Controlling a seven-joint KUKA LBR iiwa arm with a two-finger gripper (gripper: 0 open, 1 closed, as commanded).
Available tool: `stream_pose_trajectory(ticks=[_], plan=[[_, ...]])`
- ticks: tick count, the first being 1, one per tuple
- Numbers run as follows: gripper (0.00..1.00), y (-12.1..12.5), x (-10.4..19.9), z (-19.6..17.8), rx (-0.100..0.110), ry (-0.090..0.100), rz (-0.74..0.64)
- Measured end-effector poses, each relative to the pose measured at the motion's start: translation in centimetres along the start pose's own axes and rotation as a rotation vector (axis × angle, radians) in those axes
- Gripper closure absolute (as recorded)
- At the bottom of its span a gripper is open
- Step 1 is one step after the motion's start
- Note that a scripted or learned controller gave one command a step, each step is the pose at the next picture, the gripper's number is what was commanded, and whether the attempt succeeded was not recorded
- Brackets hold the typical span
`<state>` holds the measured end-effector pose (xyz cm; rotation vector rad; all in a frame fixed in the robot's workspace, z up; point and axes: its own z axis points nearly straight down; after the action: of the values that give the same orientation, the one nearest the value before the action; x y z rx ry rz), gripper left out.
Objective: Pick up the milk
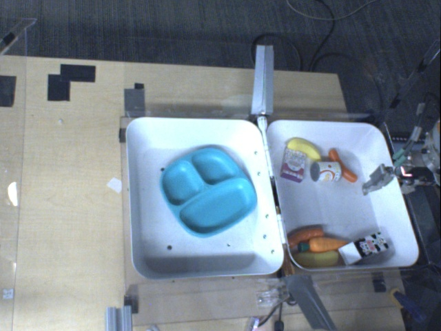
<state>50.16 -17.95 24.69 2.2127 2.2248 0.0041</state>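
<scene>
The milk [368,248] is a small carton with black and white patches, lying on its side in the front right corner of the right bin [386,140]. My gripper [377,178] hangs over that bin's right wall, about a third of the bin's length behind the carton and apart from it. It holds nothing that I can see. The arm [417,167] comes in from the right edge.
In the right bin, a banana [303,147], a purple-and-white pouch [294,165], a small can [325,173] and a carrot [344,166] lie at the back. A sausage, carrot and yellow piece [318,247] crowd the front, left of the milk. A blue divided plate [208,190] sits in the left bin [145,185].
</scene>
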Motion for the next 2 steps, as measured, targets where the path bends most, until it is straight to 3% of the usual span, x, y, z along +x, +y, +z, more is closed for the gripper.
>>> stream_pose_trajectory(ticks=[1, 2], plan=[[0.0, -0.7, -0.1, 12.5, 0.002, 0.001, -0.033], [0.0, -0.4, 3.2, 12.6, 0.002, 0.001, 0.071]])
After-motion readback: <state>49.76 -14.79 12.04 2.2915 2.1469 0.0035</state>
